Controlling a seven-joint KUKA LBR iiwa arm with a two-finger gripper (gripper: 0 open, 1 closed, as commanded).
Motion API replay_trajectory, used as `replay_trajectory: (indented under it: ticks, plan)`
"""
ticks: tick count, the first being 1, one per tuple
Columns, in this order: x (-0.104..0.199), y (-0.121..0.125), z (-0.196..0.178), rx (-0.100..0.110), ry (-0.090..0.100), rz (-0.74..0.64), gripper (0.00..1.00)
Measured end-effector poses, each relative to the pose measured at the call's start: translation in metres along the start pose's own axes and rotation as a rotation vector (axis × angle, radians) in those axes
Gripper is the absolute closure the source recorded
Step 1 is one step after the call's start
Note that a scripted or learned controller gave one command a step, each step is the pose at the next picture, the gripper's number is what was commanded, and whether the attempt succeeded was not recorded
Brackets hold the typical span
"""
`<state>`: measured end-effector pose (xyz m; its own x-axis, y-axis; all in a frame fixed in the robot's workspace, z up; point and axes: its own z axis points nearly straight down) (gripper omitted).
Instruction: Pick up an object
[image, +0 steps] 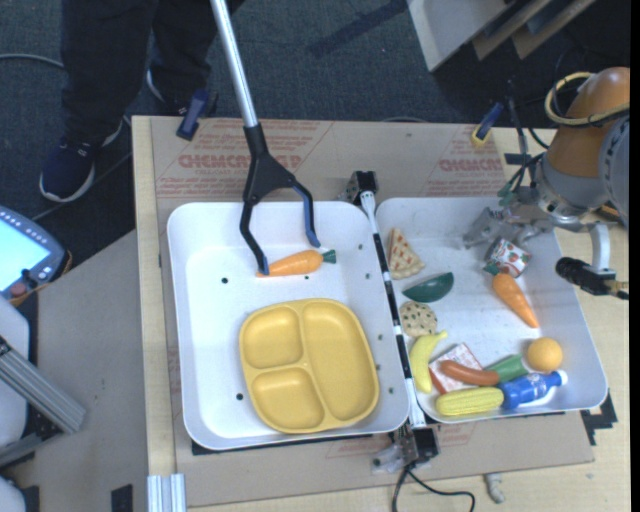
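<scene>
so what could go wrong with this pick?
1. The gripper sits over a small red-and-white carton with a carrot right beside it; it may nudge or grab the wrong one.
2. It works near the right bin's far rim, so a pushed item could jam there.
3. A reacher tool is at the left bin's carrot, shifting the scene.

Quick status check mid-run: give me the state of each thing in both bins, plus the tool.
tool: over right bin's upper part, grip unclear
small can: tilted, beside the tool
right carrot: lying loose
left carrot: lying in the left bin, between the grabber's prongs
yellow tray: flat, right way up
pizza slice: flat
corn: on its side
blue bottle: on its side
</scene>
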<state>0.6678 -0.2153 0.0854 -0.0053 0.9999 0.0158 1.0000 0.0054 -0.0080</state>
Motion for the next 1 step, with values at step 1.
replay_trajectory:
  ticks: [1]
  plan:
    - [-0.0031, -0.0009, -0.0610, -0.012, -0.018, 0.004, 0.00]
